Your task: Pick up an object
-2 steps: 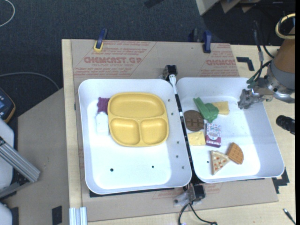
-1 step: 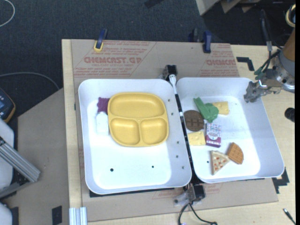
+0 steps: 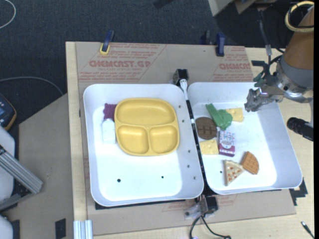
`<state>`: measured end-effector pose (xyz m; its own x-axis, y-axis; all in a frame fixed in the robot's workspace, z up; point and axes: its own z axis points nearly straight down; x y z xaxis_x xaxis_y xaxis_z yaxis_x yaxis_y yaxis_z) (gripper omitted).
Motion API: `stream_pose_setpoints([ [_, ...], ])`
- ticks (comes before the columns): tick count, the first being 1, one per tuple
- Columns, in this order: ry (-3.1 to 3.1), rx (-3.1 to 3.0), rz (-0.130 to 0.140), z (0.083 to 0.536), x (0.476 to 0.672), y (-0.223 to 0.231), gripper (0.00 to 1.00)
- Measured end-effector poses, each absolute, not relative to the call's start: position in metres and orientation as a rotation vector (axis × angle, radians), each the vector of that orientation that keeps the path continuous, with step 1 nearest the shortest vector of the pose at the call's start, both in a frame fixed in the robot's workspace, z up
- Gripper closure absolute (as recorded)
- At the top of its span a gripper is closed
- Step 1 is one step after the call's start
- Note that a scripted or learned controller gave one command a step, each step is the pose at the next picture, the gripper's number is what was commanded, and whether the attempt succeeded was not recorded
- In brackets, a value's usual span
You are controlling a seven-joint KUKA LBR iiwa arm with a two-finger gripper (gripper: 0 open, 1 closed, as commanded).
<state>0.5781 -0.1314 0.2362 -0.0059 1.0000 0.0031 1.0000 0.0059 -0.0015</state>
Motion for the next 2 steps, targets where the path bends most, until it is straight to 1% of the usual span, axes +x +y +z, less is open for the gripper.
stream_pose_setpoints([
  [1,-2.225,-2.211,0.001,0.225,0.568,-0.074,1.00],
  [2,-2.228,-2.215,-0.003,0.228,0.575,-0.019,1.00],
])
